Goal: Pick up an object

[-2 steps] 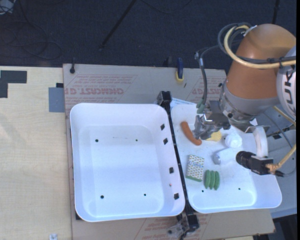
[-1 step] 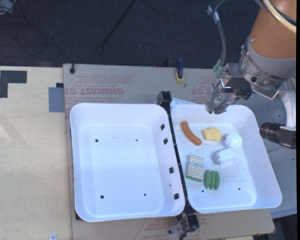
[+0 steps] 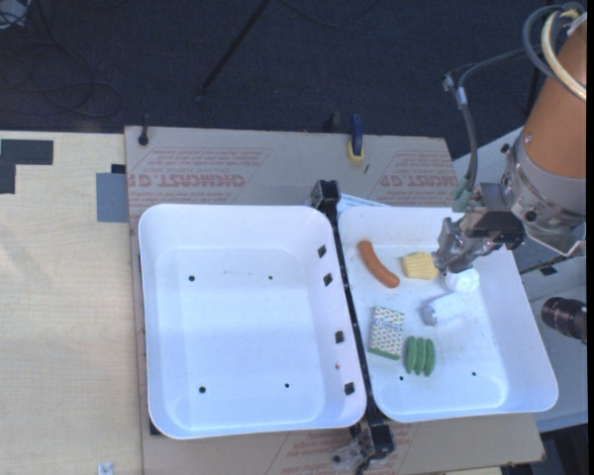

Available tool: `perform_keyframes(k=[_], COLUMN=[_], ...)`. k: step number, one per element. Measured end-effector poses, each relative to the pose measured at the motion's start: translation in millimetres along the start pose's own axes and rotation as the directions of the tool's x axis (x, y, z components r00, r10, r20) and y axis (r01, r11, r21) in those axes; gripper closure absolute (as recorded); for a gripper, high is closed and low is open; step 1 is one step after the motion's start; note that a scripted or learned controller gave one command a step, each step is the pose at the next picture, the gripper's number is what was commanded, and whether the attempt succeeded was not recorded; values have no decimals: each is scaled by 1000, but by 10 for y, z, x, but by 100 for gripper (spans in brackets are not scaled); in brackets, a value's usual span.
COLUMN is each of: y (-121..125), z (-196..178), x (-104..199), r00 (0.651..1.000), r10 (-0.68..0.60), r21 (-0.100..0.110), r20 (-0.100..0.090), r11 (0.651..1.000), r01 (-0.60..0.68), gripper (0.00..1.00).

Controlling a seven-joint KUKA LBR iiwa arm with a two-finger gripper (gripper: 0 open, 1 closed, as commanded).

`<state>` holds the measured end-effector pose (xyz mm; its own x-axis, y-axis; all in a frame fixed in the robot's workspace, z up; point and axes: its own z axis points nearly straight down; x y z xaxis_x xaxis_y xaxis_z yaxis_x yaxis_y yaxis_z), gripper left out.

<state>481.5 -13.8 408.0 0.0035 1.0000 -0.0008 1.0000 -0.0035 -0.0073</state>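
The right bin holds an orange sausage-shaped piece, a yellow block, a checkered green-and-white pad, a green ridged piece, a small grey-white item and a white rounded item. My gripper hangs over the upper right part of this bin, just right of the yellow block and just above the white rounded item. Nothing visible sits between its fingers.
The left bin lies beside the right one, with a black clip strip between them. Both rest on a cardboard sheet. A blue-and-yellow clamp sits at the cardboard's far edge. The arm's orange band rises at the right.
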Motion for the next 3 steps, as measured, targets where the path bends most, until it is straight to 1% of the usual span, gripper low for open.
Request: perform_keyframes(k=[1,2,3], y=[286,-81,224], z=[-1198,-1308,-1289], x=[171,-738,219], r00=[1000,1000,1000], r10=[-6,5,-13], r21=[-18,-7,-5], r20=[-1,2,-1], r11=[1000,1000,1000], r01=[6,-5,13], gripper=[100,100,100])
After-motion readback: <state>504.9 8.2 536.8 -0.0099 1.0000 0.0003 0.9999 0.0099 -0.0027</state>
